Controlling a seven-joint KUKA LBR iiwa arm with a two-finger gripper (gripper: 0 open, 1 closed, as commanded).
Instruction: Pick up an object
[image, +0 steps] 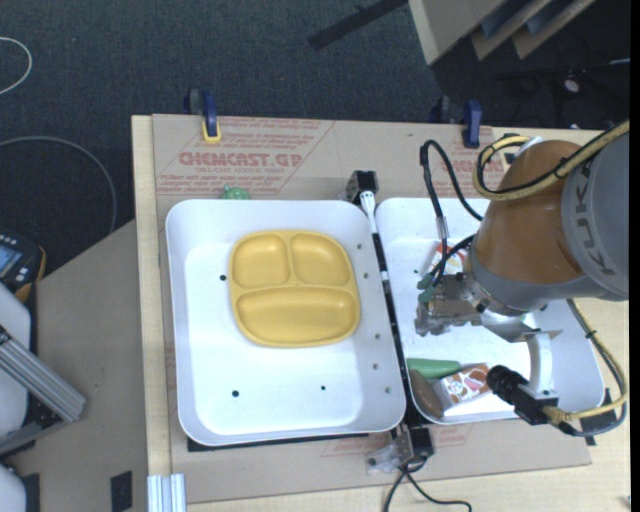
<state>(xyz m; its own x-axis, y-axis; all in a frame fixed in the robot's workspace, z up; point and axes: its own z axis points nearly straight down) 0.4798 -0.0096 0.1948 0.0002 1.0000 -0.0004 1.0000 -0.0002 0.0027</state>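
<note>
Yellow tray (295, 287) lies in the left bin (200, 380). A green item (432, 367) and a printed packet (465, 385) lie at the right bin's (400, 225) near edge. The end effector (440, 312) is positioned over that bin, just above them; its state cannot be told, being masked by wrist and cables. A descent centred on the packet, clear of the bin wall, is judged best.

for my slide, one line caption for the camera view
KUKA arm reaching from the right over the right bin, yellow divided plate in the left bin.
</note>
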